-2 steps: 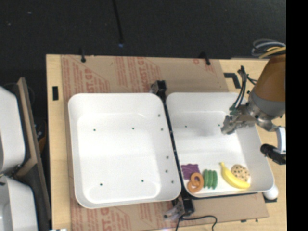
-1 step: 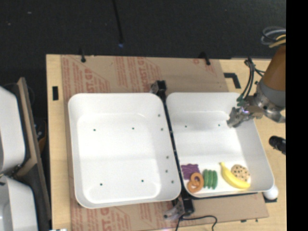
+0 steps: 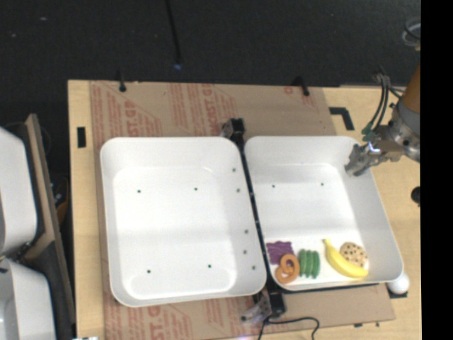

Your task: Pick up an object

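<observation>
My claw (image 3: 358,161) hangs over the far right rim of the right bin (image 3: 304,190); I cannot tell its state. The banana (image 3: 342,262), cookie (image 3: 352,252), green piece (image 3: 309,262), ring (image 3: 288,268) and purple piece (image 3: 280,250) crowd the near edge, well apart from me. Packed this tightly against the wall, they could make me nudge 1 aside or catch 2 at once.
</observation>
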Robot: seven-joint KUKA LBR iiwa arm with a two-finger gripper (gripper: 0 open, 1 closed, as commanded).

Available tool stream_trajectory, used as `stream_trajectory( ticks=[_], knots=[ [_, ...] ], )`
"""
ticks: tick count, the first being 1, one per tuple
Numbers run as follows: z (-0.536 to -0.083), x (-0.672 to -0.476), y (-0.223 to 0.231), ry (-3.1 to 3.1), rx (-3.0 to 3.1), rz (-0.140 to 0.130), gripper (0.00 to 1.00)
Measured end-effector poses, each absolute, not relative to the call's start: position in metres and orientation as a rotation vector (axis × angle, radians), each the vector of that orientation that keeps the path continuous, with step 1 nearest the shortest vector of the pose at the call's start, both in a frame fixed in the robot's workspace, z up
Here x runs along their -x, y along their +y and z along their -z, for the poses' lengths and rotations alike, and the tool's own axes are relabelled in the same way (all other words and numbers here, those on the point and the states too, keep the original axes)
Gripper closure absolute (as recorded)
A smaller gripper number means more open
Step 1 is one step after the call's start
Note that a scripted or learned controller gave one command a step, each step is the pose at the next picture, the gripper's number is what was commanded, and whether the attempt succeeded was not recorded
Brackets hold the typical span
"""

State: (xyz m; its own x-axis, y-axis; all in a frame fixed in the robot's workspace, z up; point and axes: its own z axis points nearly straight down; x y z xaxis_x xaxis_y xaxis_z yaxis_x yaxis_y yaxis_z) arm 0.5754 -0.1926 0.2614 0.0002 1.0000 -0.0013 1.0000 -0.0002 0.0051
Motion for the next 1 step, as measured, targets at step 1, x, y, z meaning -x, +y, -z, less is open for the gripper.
stream_trajectory(
  ticks=[1],
  knots=[
    [-0.2529,-0.5971,-0.1359,2.226,-2.217,-0.001,1.00]
  ],
)
